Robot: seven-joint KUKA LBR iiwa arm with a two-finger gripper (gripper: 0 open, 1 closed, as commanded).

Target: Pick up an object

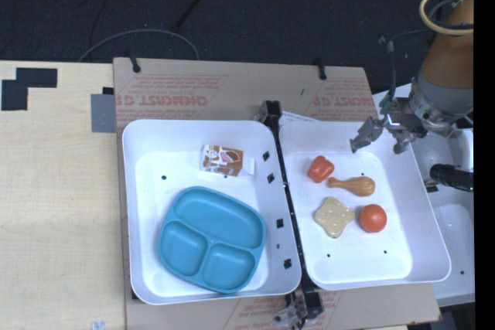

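Note:
The right bin (394, 263) holds a red pepper (320, 168), a brown chicken drumstick (353, 184), a beige slice of bread (333, 217) and a red tomato (373, 218). My gripper (384, 137) hangs over the bin's far right corner, up and to the right of the pepper and drumstick. Its two dark fingers are spread apart with nothing between them. The grey and orange arm rises behind it at the right edge.
The left bin (147, 166) holds a blue divided plate (210, 239) and a small printed packet (223, 159) near its far wall. A black divider (282, 197) runs between the bins. Cardboard lies under both bins.

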